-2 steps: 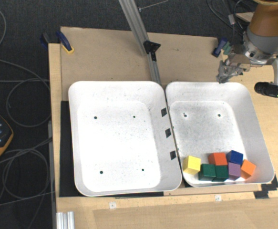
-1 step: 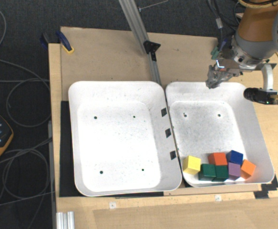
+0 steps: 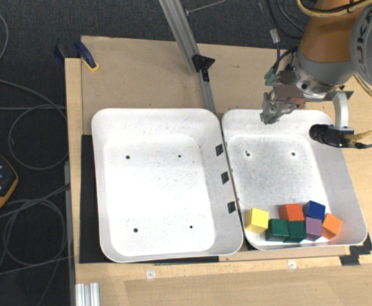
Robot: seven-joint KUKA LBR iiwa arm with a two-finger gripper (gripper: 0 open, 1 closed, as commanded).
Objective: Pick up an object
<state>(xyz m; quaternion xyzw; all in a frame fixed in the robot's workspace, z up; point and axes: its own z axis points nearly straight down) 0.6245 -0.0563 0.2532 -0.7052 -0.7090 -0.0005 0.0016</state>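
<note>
While the gripper (image 3: 273, 115) hangs over the far rim of the right bin (image 3: 339, 171), you can't tell if its fingers are open or shut; they show as one dark blurred lump and I won't guess. You'll see nothing between them.

Blocks are all well apart from the fingers, clustered at the near edge of that same bin, straight down the view from the tips:
- yellow block (image 3: 258, 219): nearest the divider side, slightly apart from the rest
- green blocks (image 3: 286, 229): two of them, touching, just right of yellow
- red block (image 3: 293, 211): behind the green ones, touching
- blue block (image 3: 314, 209): right of red
- purple block (image 3: 314, 226): in front of blue, beside green
- orange block (image 3: 332, 224): outermost, tilted against the bin wall

Left bin (image 3: 109, 171) sits off to the fingers' left, across the divider.

A black fitting with a cable (image 3: 329, 134) sits on the right bin's rim, just right of and below the fingers. A slanted grey rail (image 3: 186, 40) runs down toward the gap between bins, left of the gripper.
</note>
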